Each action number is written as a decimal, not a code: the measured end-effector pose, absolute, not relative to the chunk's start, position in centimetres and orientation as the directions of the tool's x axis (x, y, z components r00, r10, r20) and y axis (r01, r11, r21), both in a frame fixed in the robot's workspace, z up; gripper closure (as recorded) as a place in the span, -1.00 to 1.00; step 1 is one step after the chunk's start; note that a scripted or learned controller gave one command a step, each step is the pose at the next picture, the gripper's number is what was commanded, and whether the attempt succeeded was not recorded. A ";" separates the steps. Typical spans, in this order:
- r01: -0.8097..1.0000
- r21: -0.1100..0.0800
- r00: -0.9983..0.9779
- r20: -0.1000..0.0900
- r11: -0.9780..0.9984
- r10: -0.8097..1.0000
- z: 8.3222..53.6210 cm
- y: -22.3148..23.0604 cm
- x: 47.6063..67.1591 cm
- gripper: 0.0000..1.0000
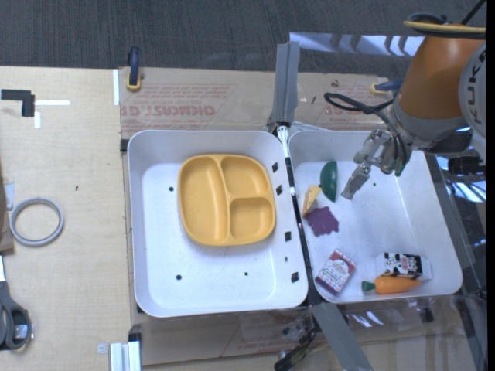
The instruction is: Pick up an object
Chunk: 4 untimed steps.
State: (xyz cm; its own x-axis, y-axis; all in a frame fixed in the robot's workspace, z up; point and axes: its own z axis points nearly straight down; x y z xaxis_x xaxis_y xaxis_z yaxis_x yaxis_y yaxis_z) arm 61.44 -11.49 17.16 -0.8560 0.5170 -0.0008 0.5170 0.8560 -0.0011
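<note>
**Yellow plate in one bin, six small things in the other**

Two white bins sit side by side on the surface. One yellow divided plate (pixel 227 199) fills the left bin (pixel 147 230). At right of frame lie one green piece (pixel 329 180), yellow scrap (pixel 311 198), purple piece (pixel 322 220), red packet (pixel 335 272), carrot (pixel 393 284) and black-and-white box (pixel 401 264). The tool (pixel 357 182) hangs beside the green piece; I cannot tell its spread.
</note>
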 end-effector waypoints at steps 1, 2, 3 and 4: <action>0.750 -0.001 -0.662 -0.001 0.662 0.750 9.3 -9.4 62.3 -1.00; 0.847 0.000 -0.531 -0.003 0.531 0.847 19.2 -8.0 63.1 -1.00; 0.823 0.000 -0.567 -0.003 0.567 0.823 9.2 -11.4 63.2 -1.00; 0.821 0.002 -0.571 -0.003 0.571 0.821 13.9 -11.8 64.7 -1.00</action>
State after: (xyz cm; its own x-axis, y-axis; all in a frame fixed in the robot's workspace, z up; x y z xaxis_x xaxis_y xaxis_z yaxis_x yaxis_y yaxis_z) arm 64.70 -11.82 13.94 -0.5710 0.8210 -0.0034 0.8210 0.5710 0.0015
